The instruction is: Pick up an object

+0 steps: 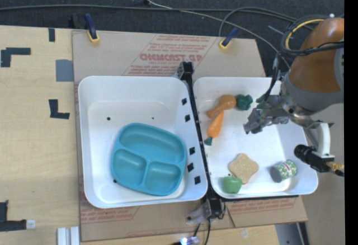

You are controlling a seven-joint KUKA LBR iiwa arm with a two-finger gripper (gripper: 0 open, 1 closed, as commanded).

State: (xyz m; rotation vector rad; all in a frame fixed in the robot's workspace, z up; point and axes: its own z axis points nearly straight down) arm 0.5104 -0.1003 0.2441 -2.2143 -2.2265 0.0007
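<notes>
The two-finger gripper (255,125) hangs over the right white bin (302,187), its dark fingers slightly parted with nothing between them. Left of the gripper lie an orange plastic carrot (215,124), a tan drumstick (222,105) and a green broccoli piece (244,102).

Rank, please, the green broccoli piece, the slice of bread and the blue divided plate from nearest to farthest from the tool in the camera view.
Measured from the tool, above the right bin:
1. Green broccoli piece, just up and left of it in the right bin.
2. Slice of bread, lower in the same bin.
3. Blue divided plate, far left in the left bin.
</notes>
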